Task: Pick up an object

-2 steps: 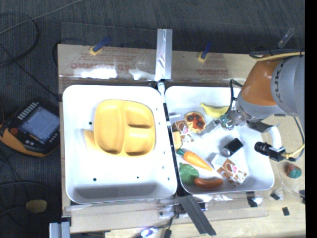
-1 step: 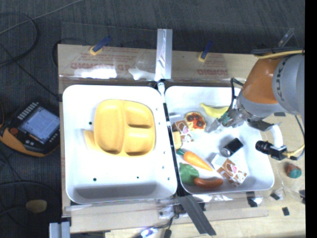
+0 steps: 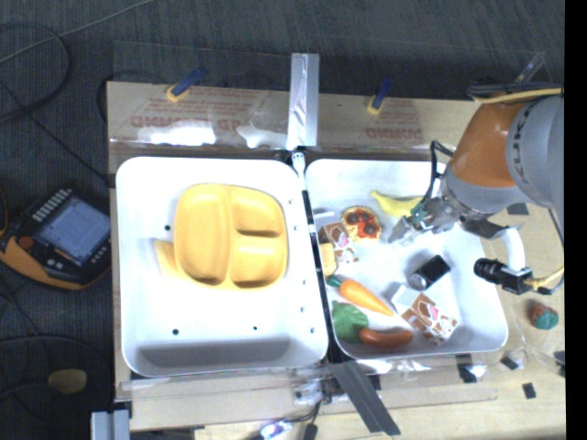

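The right bin (image 3: pixel 483 293) holds several toy foods: a yellow banana (image 3: pixel 393 202), a round red-brown piece (image 3: pixel 360 221), a small printed carton (image 3: pixel 337 238), an orange carrot (image 3: pixel 367 294), a green vegetable (image 3: pixel 347 321), a brown sausage (image 3: pixel 385 338), a black block (image 3: pixel 428 270) and a white printed box (image 3: pixel 429 315). My gripper (image 3: pixel 411 225) hangs over the upper middle of this bin. It is just below the banana's right end and above the black block. Nothing shows between its tips.
The left bin (image 3: pixel 147 337) carries a yellow divided plate (image 3: pixel 229 235). A metal strip (image 3: pixel 304 99) stands behind the seam between the bins. A teal object (image 3: pixel 544 316) lies on the bench right of the bins. A handheld pendant (image 3: pixel 64 232) sits on the floor at left.
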### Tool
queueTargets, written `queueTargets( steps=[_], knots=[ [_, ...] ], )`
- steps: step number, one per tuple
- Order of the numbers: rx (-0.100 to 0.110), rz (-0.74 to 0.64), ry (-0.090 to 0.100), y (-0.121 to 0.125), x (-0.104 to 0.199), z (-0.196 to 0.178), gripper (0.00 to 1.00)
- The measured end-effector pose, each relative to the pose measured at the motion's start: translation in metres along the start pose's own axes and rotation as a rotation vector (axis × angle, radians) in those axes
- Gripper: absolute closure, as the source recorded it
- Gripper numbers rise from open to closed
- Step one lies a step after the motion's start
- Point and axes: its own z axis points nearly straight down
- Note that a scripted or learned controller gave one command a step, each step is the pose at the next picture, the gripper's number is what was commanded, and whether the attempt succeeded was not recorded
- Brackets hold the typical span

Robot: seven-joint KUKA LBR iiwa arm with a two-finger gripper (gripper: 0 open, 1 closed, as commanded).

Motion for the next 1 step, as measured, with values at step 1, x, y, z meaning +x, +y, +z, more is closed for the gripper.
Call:
queueTargets(
  steps=[1],
  knots=[
    [-0.012,0.004,-0.01,0.0687,0.002,0.0177,1.0]
  ],
)
